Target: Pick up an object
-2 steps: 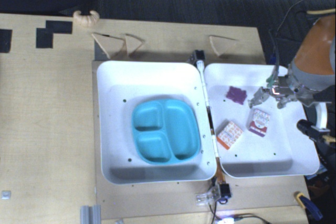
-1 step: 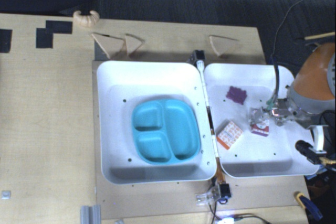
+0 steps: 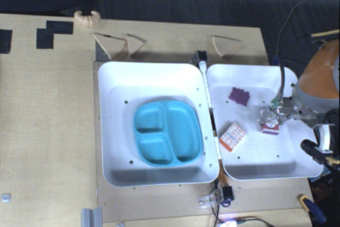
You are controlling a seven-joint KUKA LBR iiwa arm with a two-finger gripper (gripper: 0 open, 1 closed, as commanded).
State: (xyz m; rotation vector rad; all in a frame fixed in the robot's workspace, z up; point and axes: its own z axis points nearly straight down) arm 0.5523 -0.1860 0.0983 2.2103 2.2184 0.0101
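a pale wooden desk (image 3: 48,130) fills most of the frame, with dark carpet along the top and two shallow white bins side by side at centre. in the right bin (image 3: 255,165), the tool (image 3: 270,116) sits at the right of middle, directly over a small red and white object (image 3: 270,128) that lies on the bin floor just beneath its tip. i cannot tell whether the tool's fingers are spread or pressed together, nor whether they touch the object. the arm (image 3: 319,87) comes in from the right edge of the frame, its orange band showing above the grey wrist, reaching leftward and low over the bin. also in the right bin, a purple piece (image 3: 239,95) lies up and to the left of the tool, and a white box with a red dotted pattern (image 3: 232,136) lies down and to its left, tilted. the left bin (image 3: 114,114) holds a blue divided tray (image 3: 168,132), three compartments, resting in the middle.
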